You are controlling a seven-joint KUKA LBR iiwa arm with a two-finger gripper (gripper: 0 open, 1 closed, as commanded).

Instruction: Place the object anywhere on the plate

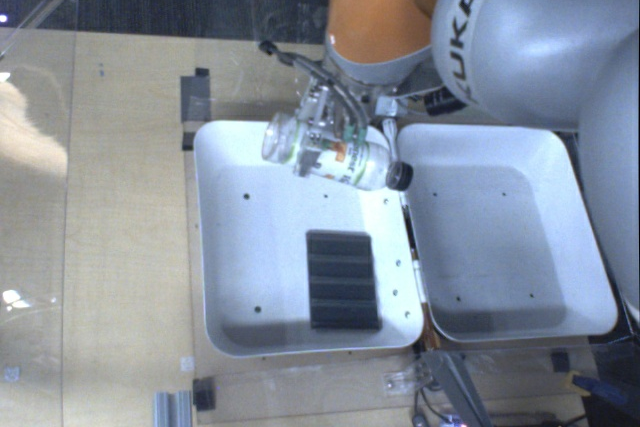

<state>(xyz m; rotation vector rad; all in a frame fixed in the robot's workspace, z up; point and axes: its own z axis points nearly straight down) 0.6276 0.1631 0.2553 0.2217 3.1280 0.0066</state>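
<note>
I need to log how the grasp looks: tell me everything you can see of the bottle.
The bottle is clear plastic by its look, with a white label bearing green and orange marks and a dark cap at its right end. It lies on its side, tilted down to the right, over the far edge of the left bin, under the gripper, whose parts cross its middle.

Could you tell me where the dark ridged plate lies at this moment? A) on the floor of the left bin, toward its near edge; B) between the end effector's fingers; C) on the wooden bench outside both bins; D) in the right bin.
A: the dark ridged plate lies flat on the floor of the left bin, near its front wall.
</note>
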